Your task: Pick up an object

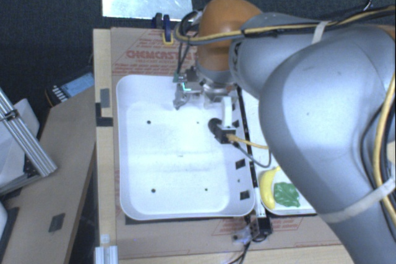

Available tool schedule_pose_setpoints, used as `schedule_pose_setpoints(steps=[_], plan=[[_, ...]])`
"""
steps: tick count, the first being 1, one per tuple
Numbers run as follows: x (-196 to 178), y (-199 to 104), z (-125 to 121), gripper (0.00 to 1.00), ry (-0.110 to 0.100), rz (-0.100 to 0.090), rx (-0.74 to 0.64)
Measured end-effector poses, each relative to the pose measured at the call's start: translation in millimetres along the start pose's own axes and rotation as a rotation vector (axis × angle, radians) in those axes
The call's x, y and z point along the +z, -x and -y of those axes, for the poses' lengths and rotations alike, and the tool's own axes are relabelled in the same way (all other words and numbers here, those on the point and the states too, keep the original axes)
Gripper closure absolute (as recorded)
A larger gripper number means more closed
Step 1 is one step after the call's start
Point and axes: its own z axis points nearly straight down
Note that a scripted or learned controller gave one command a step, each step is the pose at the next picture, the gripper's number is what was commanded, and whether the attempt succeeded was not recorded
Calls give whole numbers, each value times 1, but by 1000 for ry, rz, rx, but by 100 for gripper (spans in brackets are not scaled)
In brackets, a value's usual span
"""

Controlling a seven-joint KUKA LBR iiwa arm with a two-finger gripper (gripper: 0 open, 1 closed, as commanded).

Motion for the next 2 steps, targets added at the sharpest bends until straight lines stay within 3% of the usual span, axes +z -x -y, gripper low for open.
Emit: schedule_pose_setpoints(steps=[1, 2], plan=[[-119, -38, 16, 0, 8, -4, -5], [-76, -108, 1, 0, 0, -3, -8]])
